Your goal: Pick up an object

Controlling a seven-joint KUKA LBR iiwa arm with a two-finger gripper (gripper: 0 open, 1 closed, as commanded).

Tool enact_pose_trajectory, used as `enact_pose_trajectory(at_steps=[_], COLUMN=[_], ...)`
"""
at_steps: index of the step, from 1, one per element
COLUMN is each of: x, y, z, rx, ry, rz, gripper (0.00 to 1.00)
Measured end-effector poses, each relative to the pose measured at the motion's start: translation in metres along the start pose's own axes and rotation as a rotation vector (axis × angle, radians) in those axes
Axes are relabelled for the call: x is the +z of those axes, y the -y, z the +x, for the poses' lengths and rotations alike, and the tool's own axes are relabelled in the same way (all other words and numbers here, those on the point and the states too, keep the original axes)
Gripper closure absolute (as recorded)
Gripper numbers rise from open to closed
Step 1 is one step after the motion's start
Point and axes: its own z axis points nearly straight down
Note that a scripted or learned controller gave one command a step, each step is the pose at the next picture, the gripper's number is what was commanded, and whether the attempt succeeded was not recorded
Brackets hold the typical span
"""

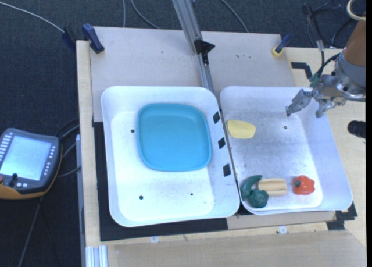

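From the camera view, the claw [309, 104] hangs over the far right part of the right bin [325, 143], its two fingers spread apart with nothing between them. Along that bin's near edge lie a green object [254, 191], a tan block [273, 187] touching it, and a red-orange object [303, 185] just beside the block. A yellow object [240, 129] sits against the bin's left wall. The left bin [119, 167] carries a blue plate [174, 136]. A teach pendant [26, 162] rests on the floor off the desk's [145, 56] left edge.
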Motion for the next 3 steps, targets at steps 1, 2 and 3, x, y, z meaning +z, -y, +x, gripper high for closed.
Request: enact_pose_trajectory(at_steps=[1,2,3], x=[0.046,0.105,0.091], y=[0.007,0.015,0.013], z=[-0.004,-0.008,-0.008], rx=[0.0,0.0,-0.001], ry=[0.0,0.0,0.001], rz=[-0.001,0.0,-0.007], gripper=[0.0,0.0,1.0])
